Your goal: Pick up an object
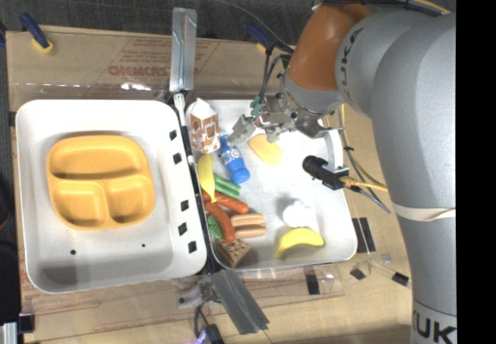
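Just below the tool [267, 124], whose state I cannot tell, lies a pale yellow piece [266, 151].

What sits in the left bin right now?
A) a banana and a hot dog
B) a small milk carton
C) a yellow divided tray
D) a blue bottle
C: the yellow divided tray lies alone in the left bin, while the banana, hot dog, milk carton and blue bottle all lie in the right bin.
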Motion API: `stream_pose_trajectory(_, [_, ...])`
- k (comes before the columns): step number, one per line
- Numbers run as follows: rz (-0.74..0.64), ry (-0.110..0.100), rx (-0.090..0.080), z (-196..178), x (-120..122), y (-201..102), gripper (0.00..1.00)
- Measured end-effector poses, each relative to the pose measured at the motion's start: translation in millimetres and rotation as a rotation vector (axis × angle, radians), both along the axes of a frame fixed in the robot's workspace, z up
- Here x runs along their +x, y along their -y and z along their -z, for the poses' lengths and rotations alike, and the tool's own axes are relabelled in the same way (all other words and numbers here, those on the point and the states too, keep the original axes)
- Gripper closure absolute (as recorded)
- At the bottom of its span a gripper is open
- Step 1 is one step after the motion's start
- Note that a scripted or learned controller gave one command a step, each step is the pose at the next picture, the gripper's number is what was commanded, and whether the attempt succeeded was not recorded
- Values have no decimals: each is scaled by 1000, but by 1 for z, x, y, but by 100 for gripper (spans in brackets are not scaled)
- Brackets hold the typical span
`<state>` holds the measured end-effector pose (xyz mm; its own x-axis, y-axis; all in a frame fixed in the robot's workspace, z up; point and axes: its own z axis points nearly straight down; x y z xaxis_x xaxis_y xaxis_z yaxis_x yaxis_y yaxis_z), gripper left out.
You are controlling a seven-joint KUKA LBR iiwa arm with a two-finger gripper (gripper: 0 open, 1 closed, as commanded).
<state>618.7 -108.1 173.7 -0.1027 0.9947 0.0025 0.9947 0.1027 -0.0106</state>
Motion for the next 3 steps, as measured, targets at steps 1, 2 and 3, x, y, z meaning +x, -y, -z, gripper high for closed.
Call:
stream_pose_trajectory(1, [-71, 7, -1, 83, -19, -4, 0])
stream_pose_trajectory(2, [-75, 8, -2, 72, -18, -4, 100])
stream_pose_trajectory(3, [142, 12, -1, -20, -7, -99, 100])
